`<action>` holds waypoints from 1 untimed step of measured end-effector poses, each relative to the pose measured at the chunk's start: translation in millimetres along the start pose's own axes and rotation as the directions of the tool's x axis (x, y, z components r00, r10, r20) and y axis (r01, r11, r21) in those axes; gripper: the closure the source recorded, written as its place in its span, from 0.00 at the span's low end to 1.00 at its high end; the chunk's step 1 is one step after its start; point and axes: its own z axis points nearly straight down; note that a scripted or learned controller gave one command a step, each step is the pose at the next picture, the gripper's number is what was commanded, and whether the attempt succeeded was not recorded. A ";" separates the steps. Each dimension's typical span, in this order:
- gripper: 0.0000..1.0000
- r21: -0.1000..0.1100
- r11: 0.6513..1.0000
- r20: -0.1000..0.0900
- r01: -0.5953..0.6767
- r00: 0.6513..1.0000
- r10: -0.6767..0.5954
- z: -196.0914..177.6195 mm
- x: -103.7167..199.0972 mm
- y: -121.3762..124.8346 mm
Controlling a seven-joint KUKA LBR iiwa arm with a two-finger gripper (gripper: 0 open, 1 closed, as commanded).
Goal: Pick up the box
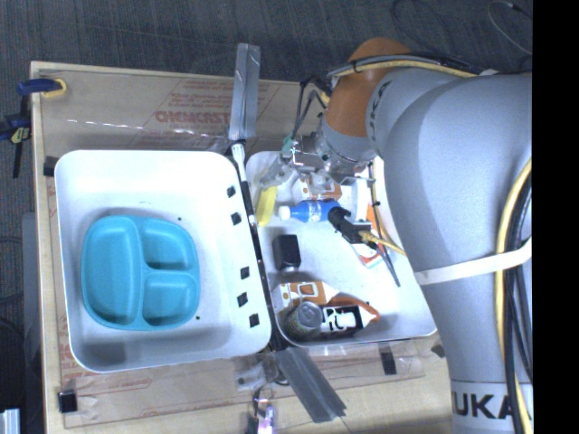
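Observation:
A small black box (288,250) lies flat in the middle of the right bin (407,319), near its left wall. An orange and white carton (342,312) lies at the bin's front, with a round metal can (308,316) against its left end. My gripper (305,177) hangs over the back of the right bin, above a yellow object (265,202) and a blue and white bottle (308,212). It is well behind the black box and apart from it. Nothing shows held in it.
The left bin (136,174) holds a light blue divided plate (140,271). A ridge with black clips (246,247) separates the two bins. The grey arm (452,197) covers the right bin's right side. An orange and white scrap (369,253) lies under the arm.

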 end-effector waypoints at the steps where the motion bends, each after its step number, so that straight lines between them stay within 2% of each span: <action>1: 1.00 -0.006 1.000 0.002 0.007 1.000 -0.007 -13.4 0.5 2.4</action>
